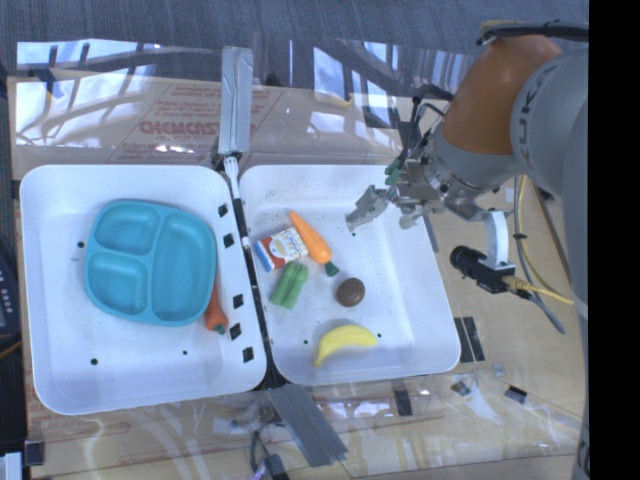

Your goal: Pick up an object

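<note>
- Hand [385,208] hovers over the upper right part of the right bin [425,328], fingers look spread apart, nothing between them.
- Nearest candidates in that bin: carrot [309,238] lying slantwise, with a small red-white-blue carton [279,249] just left of it and touching or nearly so.
- Green piece [290,284] sits just below the carton; brown ball [349,291] sits apart, mid-bin; banana [345,342] lies near the front wall.
- Judgement: all look like light, rigid plastic toy food, smooth, likely slippery. Ball may roll out of a pinch.
- Best bet: carrot, gripped across its narrow body mid-length. Carton alongside may get nudged.
- Banana is clear of neighbours but near the wall; take it across the curve's middle.
- Left bin [50,368] holds a blue divided plate [150,261] with a second carrot [215,313] at its right edge, tight to the divider.
</note>
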Robot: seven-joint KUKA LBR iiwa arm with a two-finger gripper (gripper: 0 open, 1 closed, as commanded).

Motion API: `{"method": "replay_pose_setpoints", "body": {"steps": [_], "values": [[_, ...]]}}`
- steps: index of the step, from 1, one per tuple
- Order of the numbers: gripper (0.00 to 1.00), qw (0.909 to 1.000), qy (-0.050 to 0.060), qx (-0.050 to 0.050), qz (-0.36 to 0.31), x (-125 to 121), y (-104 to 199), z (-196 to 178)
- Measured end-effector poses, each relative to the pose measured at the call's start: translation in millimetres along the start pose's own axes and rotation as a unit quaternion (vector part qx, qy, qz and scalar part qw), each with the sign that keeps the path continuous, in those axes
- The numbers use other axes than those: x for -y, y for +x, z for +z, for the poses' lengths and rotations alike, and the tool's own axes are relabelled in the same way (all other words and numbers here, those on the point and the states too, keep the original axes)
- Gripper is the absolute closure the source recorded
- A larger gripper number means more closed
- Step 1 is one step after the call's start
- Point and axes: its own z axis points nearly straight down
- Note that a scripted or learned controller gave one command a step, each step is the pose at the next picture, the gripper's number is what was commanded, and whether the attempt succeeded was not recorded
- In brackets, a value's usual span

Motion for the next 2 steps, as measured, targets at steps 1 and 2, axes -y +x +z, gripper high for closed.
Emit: {"method": "replay_pose_setpoints", "body": {"steps": [1, 2], "values": [[0.00, 0.9981, -0.007, 0.002, -0.061, -32, 11, 141], [1.00, 0.9980, -0.007, 0.001, -0.063, -33, 13, 131]]}}
